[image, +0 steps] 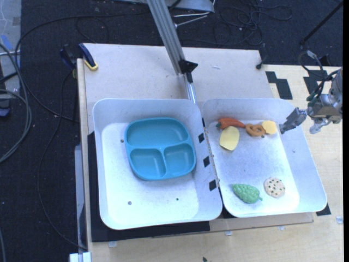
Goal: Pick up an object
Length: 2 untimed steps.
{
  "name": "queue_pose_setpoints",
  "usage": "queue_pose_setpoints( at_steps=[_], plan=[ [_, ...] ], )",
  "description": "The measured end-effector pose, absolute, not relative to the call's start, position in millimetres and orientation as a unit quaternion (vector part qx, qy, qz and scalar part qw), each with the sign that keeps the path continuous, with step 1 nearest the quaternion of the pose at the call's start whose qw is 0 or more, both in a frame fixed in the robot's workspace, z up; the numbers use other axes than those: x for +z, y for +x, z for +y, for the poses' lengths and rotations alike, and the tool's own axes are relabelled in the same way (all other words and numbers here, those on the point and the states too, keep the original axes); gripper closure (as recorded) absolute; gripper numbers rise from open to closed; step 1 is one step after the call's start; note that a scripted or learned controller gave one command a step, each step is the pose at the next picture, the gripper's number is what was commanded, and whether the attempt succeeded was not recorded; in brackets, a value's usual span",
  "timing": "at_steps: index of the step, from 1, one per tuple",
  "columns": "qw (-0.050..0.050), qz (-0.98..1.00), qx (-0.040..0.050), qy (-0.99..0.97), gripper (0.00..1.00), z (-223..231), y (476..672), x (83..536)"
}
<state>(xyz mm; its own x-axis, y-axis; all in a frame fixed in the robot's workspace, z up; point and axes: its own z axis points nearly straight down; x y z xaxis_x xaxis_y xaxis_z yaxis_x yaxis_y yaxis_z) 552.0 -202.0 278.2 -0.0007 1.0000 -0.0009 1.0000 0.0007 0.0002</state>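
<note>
The right bin [297, 162] holds several small toy foods. An orange carrot [229, 123], a yellow slice [229, 138], a brown pretzel [254, 130] and a small yellow piece [269, 127] lie along its far side. Near its front lie a green leaf [246, 192] and a cookie [274, 188]. My gripper [299, 129] hangs over the bin's far right corner, just right of the small yellow piece. It is open, with nothing between its fingers.
A blue divided tray [161, 148] sits in the left bin [109, 195]. A slanted metal pole [166, 26] rises from the bench behind the bins. Cables lie on the dark floor to the left and behind.
</note>
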Motion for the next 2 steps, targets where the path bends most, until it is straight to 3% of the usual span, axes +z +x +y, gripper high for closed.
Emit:
queue_pose_setpoints(
  at_steps=[2],
  plan=[
    [-0.002, 0.707, -0.0013, 0.708, 0.0, -203, 547.7, 191]
  ],
)
